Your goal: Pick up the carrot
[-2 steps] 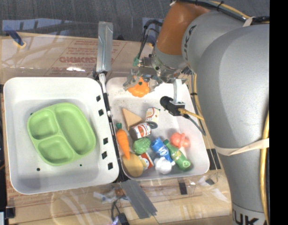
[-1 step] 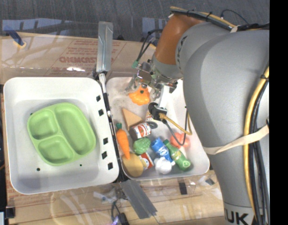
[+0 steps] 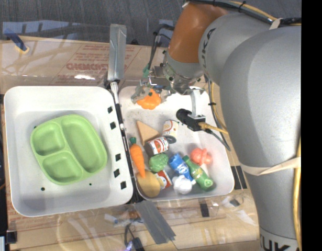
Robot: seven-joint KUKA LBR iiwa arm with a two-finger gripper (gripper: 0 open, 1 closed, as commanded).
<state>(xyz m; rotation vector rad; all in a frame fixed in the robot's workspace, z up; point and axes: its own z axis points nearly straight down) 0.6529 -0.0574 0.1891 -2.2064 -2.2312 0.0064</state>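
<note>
Carrot lies well apart from, seemingly below, the fingers.

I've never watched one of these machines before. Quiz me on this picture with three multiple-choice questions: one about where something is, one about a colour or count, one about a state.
1. Where does the carrot lie?
A. On the green tray
B. In the right bin, by its left wall
C. On the bench

2. How many compartments has the green tray?
A. Two
B. Three
C. Five

3. What is the carrot's state?
A. Lying in the bin, apart from the arm
B. Lifted in the air
C. Cut in pieces

Answers: 1 B, it rests along the right bin's left wall. 2 B, three hollows show. 3 A, the arm's jaws hang at the bin's far end.
</note>
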